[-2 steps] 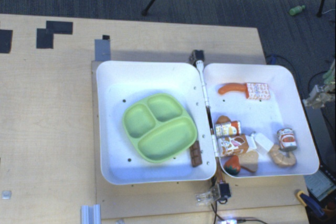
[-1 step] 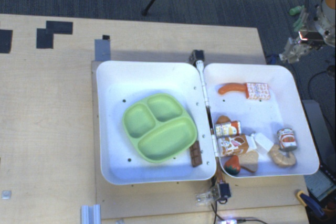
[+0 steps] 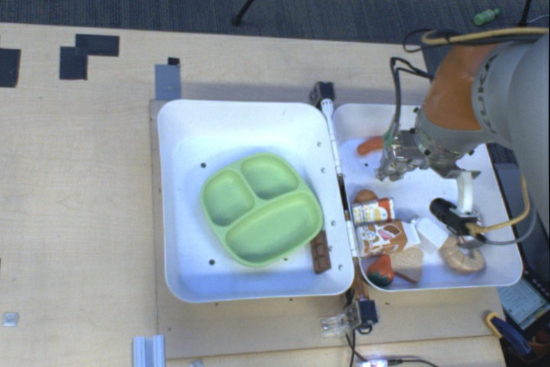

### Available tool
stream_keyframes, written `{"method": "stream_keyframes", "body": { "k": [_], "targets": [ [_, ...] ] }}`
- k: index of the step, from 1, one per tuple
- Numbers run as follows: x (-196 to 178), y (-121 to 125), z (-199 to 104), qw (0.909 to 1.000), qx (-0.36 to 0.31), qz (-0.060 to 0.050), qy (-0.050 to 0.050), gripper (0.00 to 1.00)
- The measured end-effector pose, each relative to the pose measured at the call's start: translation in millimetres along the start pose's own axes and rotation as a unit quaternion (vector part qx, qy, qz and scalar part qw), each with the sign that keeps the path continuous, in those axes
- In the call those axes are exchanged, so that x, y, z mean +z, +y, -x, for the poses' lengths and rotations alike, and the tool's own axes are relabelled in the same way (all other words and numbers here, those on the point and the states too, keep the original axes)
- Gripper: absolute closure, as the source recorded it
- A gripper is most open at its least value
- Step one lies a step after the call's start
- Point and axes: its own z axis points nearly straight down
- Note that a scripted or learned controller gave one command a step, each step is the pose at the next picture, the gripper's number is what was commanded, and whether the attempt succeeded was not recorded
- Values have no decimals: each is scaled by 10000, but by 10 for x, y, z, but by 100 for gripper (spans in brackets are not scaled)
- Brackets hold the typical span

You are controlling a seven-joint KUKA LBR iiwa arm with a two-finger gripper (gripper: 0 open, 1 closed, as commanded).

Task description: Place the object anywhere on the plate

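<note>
The claw (image 3: 397,166) hangs over the far part of the right bin (image 3: 509,269); whether it is clenched or released cannot be told. An orange piece (image 3: 369,145) lies just left of it. The green plate (image 3: 262,209) sits in the left bin (image 3: 174,185). The arm hides the right bin's far-right corner.

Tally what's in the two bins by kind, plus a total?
Green plate: 1
Brown bar: 1
Printed packets: 2
Orange pieces: 2
White block: 1
Tan bread-like pieces: 2
Red-and-green piece: 1
Total: 10
</note>
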Motion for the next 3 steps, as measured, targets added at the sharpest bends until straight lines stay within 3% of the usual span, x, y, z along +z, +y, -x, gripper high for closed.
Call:
{"method": "stream_keyframes", "body": {
  "k": [1,2,3],
  "targets": [
    [-1648,250,700,10000,11,42,-20,100],
    [-1974,-616,1104,10000,11,29,-18,100],
    [-1524,-1139,678,10000,17,18,-8,100]
  ]
}}
